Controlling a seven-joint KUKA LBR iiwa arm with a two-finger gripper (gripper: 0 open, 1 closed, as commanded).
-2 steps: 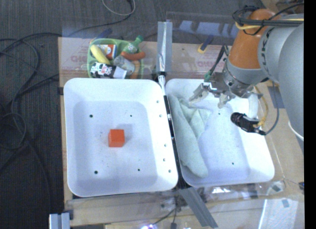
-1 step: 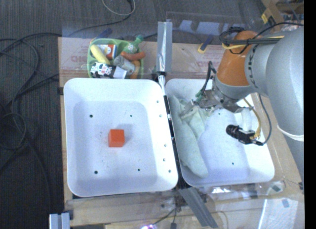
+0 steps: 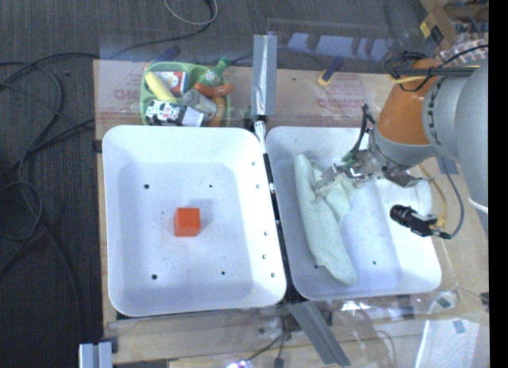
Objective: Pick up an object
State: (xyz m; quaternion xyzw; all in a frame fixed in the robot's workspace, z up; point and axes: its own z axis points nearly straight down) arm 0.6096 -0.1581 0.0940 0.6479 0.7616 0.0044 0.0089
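An orange-red cube (image 3: 187,221) lies alone near the middle of the left white bin (image 3: 127,160). A pale, greenish-white cloth (image 3: 324,228) stretches lengthwise down the left part of the right bin (image 3: 413,279), bunched up at its upper end. My gripper (image 3: 327,181) reaches in from the right and sits low over that bunched upper end, touching or nearly touching the fabric. The grey arm with its orange band (image 3: 401,116) rises behind it at the bin's far right corner.
A green basket (image 3: 148,89) of small colourful items stands behind the left bin. A grey upright post (image 3: 264,73) rises at the back between the bins. Cables trail over the dark floor on the left (image 3: 32,200).
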